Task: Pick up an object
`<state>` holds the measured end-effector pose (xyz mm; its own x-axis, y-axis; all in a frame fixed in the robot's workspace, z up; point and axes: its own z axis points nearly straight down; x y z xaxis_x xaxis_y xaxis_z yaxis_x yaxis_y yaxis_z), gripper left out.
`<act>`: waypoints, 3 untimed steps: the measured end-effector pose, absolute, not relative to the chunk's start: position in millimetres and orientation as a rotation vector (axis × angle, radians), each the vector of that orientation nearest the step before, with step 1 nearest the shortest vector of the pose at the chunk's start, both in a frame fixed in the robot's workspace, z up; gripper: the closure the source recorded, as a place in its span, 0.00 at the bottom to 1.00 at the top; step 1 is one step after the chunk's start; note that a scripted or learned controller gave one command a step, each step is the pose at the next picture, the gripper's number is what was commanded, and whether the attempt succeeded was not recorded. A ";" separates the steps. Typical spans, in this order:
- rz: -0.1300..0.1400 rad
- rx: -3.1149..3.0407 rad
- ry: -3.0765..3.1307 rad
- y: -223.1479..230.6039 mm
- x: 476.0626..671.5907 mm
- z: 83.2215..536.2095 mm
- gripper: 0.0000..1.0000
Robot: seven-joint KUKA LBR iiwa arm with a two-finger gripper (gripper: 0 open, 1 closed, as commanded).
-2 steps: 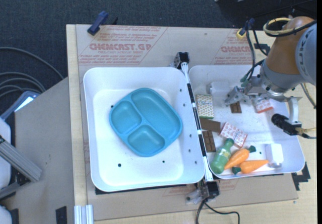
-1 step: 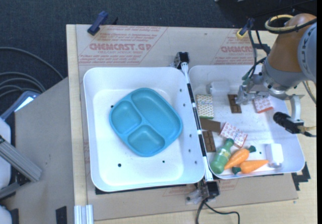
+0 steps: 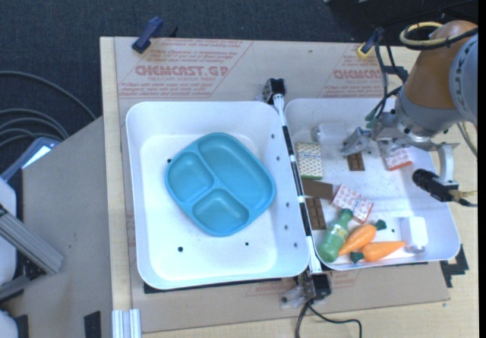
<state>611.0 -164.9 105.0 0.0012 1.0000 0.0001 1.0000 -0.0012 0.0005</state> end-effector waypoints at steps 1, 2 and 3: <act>0.002 2.222 2.218 -164.8 611.5 115.2 1.00; 0.002 2.222 2.219 -164.8 611.4 115.1 0.00; 0.004 2.221 2.217 -164.8 612.0 125.3 1.00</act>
